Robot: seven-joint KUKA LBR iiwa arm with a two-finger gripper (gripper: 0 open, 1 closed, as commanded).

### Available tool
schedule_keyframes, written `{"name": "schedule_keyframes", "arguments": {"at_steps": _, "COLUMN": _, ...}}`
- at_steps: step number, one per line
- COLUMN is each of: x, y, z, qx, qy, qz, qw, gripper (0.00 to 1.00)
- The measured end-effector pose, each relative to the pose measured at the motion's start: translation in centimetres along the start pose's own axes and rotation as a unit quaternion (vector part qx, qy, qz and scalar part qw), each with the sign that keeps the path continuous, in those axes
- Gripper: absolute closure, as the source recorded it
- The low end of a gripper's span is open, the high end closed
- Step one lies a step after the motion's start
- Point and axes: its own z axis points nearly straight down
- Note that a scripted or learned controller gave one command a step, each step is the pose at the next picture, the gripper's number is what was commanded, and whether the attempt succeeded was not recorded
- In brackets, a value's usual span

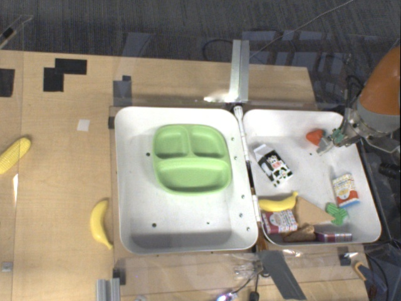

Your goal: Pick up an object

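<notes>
Camera view: unreadable cow-print carton (274, 165), right bin (369, 227)

No lettering readable anywhere, printed packaging too blurred to make out — black-and-white carton (273, 166), red-and-white packet (345, 190), maroon pouch (280, 221) with a pale label patch, markings present but illegible
</notes>
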Motion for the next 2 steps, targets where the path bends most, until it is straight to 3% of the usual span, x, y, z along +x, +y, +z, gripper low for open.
{"name": "schedule_keyframes", "arguments": {"at_steps": 1, "x": 3.15, "y": 7.75, "z": -7.28, "qx": 0.003, "qy": 0.003, "qz": 0.093, "qw": 0.9956, "gripper": 1.0}}
{"name": "schedule_keyframes", "arguments": {"at_steps": 2, "x": 3.14, "y": 7.74, "z": -7.26, "qx": 0.003, "qy": 0.003, "qz": 0.093, "qw": 0.9956, "gripper": 0.0}}
